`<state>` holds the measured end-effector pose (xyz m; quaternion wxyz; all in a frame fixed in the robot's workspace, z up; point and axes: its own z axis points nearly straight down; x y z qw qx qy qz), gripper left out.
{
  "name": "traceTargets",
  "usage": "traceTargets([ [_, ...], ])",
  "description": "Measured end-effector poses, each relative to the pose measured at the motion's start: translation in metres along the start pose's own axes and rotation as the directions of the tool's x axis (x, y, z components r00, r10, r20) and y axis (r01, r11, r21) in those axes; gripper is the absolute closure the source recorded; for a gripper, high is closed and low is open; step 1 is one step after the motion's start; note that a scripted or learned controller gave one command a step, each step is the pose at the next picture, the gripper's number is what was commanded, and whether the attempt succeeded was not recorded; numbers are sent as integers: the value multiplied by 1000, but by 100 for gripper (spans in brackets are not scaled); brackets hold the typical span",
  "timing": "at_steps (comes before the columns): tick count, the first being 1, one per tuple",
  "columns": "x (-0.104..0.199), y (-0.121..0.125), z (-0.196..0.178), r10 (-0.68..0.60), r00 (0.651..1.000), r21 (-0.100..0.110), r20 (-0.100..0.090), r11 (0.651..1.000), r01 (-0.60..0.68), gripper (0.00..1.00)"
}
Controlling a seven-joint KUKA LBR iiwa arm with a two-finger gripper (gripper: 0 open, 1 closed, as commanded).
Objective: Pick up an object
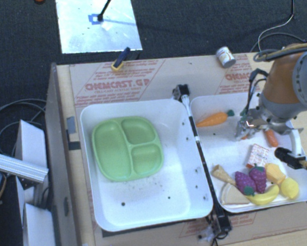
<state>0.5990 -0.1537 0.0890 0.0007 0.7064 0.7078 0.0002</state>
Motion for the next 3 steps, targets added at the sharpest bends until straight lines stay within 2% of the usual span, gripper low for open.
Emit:
traceTargets([
  [1, -10, -36, -85, 1, 1000, -3, 1, 1000, -1, 100],
  [2, -4, 1, -41, -2, 1000, 0, 0, 1000, 2, 100],
  [3, 1, -22, -27, 0, 1000, 1, -1, 1000, 0, 100],
])
